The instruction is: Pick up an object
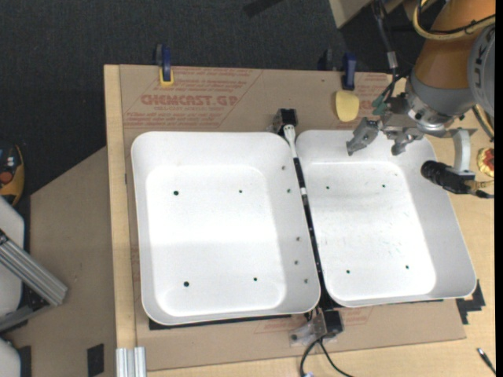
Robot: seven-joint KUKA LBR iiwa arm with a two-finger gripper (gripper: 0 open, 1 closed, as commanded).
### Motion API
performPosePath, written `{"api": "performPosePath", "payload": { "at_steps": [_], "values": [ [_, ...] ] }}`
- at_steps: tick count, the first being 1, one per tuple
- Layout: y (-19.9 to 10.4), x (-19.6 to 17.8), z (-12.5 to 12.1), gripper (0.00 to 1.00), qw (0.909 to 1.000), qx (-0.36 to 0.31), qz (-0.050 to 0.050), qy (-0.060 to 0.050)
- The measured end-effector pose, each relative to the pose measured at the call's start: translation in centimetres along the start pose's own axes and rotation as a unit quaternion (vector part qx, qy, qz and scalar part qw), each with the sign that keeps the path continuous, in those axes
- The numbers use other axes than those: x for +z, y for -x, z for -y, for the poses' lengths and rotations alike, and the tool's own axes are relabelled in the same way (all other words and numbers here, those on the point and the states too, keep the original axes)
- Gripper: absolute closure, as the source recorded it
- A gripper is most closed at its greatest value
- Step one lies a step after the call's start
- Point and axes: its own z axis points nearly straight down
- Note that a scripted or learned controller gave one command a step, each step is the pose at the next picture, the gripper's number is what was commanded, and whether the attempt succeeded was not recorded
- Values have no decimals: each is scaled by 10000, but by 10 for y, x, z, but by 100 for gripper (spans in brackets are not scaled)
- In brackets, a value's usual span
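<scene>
Gripper (379, 137) hovered over far edge of right bin (440, 234), fingers spread apart, holding nothing. Only candidate: small pale yellow object (346, 105) on table just beyond bin, left of gripper. Likely light, soft, foam-like; pinch across narrow width.

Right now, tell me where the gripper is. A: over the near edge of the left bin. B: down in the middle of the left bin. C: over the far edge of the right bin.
C: the gripper hangs above the right bin at its far rim, fingers spread, nothing between them.
</scene>
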Motion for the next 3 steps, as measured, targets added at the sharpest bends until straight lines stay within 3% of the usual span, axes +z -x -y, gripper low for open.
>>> {"api": "performPosePath", "payload": {
  "at_steps": [1, 2, 3],
  "values": [
    [-144, -57, 29, 0, 10000, -80, -31, 26],
    [-134, -64, 29, 100, 10000, -8, -3, 11],
    [-135, -87, 12, 100, 10000, -9, -1, 14]
  ]
}}
